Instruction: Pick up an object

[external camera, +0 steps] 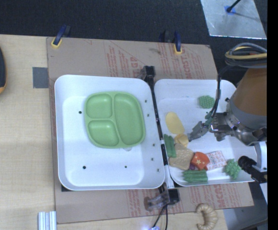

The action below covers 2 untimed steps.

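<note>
Objects for picking lie clustered in the right white plastic bin, all on the left of and below the jaws as the camera view shows them. The two-finger gripper hangs low over that bin with its jaws spread apart and nothing between them. Just left of the jaw tips lies the pale yellow oblong toy, close to them but apart; this is judged the likeliest target. Below it, further from the jaws, sit a small yellow lump, a tan flat wedge, a red round toy and a green bean-shaped piece. A green knobbly toy lies above the jaws, and a green leafy toy lies below and to their right. The left white bin, well away from the jaws, bears a light green divided plate. For a sound pick, centre the open jaws over the yellow oblong toy across its narrow width, descend until the tips straddle it, then close before lifting. Avoid catching the small lump beside it.
</note>
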Tool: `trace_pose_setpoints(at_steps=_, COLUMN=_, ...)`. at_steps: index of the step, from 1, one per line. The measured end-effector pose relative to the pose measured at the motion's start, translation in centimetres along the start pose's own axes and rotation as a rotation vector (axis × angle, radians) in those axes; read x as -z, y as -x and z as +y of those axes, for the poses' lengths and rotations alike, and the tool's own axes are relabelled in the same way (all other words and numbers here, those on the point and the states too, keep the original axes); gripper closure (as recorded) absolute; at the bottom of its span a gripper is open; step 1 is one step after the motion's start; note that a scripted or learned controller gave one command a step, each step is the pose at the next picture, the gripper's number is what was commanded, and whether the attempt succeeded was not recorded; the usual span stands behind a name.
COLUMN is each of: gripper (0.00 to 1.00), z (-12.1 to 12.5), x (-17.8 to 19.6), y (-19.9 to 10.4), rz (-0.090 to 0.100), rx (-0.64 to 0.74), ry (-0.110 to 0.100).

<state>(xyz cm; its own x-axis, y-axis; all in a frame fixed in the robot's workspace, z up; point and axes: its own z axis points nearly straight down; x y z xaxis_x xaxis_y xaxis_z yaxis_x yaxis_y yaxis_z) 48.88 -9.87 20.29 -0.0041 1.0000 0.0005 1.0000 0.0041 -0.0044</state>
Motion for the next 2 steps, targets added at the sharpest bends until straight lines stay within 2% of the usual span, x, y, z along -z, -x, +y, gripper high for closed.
trace_pose_setpoints(at_steps=1, gripper=0.00, z=2.9, x=-2.8, y=8.4, rz=-0.004, rx=-0.007, ry=0.003)
trace_pose_setpoints(at_steps=2, gripper=0.00, z=13.7, x=-4.6, y=6.8, rz=-0.001, rx=0.005, ry=0.008)
